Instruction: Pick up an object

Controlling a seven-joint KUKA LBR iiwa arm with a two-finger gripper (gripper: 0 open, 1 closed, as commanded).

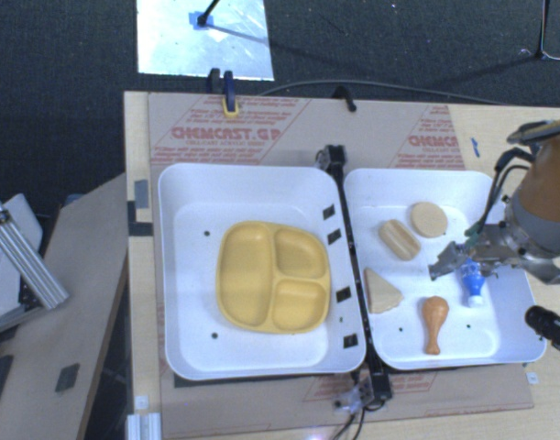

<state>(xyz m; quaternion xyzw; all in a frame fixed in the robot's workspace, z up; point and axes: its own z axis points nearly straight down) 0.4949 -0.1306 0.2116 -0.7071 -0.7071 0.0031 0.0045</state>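
Observation:
The right bin [509,342] holds several toy foods. A round tan cracker [428,219] lies at the back, with a tan bread roll [399,240] just left of it. A pale wedge [381,291] rests against the bin's left wall, and a brown drumstick [433,322] lies near the front. A small blue bottle [473,282] with a white end sits right of centre. My gripper [455,262] reaches in from the right and hangs directly over the bottle's upper end, partly covering it. Contact with the bottle is unclear from this angle.
The left bin [183,337] holds a yellow divided plate [273,276]. A black divider with clips [344,255] runs between the bins. The arm's grey body and orange band [545,195] stand over the right bin's right edge. A metal rail [23,255] lies at far left.

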